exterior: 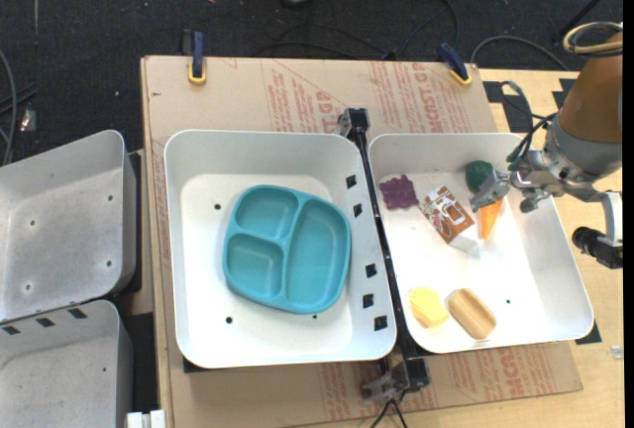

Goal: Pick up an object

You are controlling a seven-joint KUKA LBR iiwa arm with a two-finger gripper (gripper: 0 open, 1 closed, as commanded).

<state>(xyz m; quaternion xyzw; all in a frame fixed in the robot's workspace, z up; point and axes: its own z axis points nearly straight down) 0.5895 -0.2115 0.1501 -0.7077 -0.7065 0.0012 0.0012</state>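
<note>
The brown cardboard-covered surface (297,89) carries two shallow white bins. The left bin (188,168) holds a teal divided plastic plate (287,250). In the right bin (555,287), the grey arm's gripper (515,180) hangs over a small orange carrot-shaped toy (488,219). Whether its fingers are parted or closed I cannot tell. Nothing looks lifted yet; the grasp seems undone.

An orange carrot-shaped toy (487,219) stands nearly upright at the tool (498,186) tip in the right bin (555,287). Whether it is gripped is unclear.
</note>
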